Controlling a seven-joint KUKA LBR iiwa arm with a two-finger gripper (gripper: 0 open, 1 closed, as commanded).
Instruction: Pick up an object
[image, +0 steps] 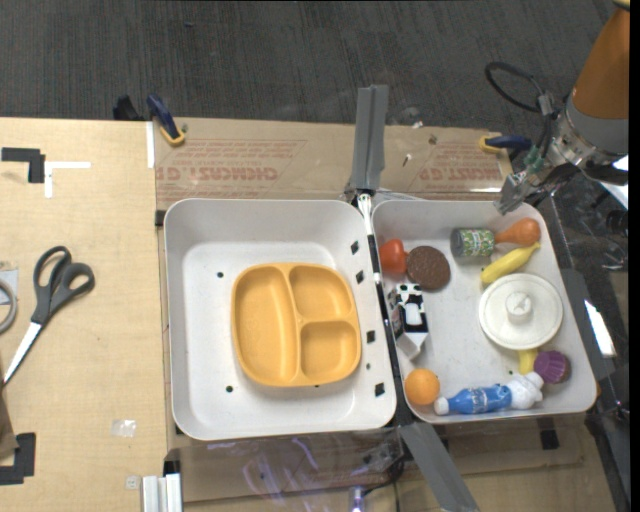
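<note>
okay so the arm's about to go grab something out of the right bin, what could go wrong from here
The hand hangs over the right bin's far corner, where the green can, orange carrot-shaped toy and banana crowd together; closing there may catch two items or nudge one away. The can lies on its side and could roll. Coming down near the rim, the hand might strike the wall.

Right bin (574, 300), banana (507, 264), green can (473, 241) on its side, blue bottle (487, 399) lying flat
</note>
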